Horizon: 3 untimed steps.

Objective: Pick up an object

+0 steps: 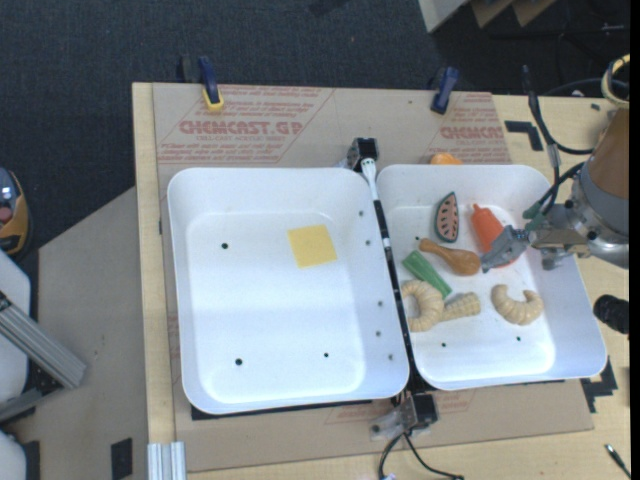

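The right bin [570,343] holds several toy foods. There is a watermelon slice [446,218], an orange carrot piece [486,226], a brown drumstick [452,257] and a green pod [426,272]. Two pale croissant-like pieces [423,303] [517,305] and a small corn piece [461,307] lie nearer the front. My gripper [525,254] hangs over the right side of this bin, just right of the carrot piece and above the right croissant. It looks open, with only white bin floor between its fingers [500,249].
A flat yellow square [312,245] lies in the left bin [200,368]. Both bins rest on a cardboard-covered bench [300,118] held by blue clamps [209,78] at the back. Cables [545,133] run near the arm on the right.
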Available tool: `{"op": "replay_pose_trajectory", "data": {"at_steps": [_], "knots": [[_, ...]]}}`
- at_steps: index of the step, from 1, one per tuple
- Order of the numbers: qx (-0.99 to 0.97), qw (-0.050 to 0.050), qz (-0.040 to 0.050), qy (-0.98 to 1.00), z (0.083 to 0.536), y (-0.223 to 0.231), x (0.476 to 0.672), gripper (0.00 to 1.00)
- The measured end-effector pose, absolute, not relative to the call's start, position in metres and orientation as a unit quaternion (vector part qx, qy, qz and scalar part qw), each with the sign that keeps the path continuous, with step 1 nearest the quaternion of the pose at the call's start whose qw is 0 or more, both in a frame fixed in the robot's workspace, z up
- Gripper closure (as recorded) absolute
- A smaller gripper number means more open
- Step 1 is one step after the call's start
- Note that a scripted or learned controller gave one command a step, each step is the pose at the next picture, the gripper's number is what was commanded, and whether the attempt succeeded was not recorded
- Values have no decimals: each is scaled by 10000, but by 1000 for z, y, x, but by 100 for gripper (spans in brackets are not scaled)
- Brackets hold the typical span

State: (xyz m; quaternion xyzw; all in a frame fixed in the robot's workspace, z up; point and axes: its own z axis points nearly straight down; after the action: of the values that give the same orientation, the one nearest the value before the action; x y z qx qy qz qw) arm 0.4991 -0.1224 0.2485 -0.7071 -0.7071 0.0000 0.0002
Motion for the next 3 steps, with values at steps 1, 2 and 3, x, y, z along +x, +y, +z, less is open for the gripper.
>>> {"op": "replay_pose_trajectory", "data": {"at_steps": [1,2,3], "knots": [[-7045,11,-4,-7097,180,-61,568,0],[-7087,37,29,-7055,109,-108,545,0],[-7080,-23,2,-7063,83,-153,587,0]]}}
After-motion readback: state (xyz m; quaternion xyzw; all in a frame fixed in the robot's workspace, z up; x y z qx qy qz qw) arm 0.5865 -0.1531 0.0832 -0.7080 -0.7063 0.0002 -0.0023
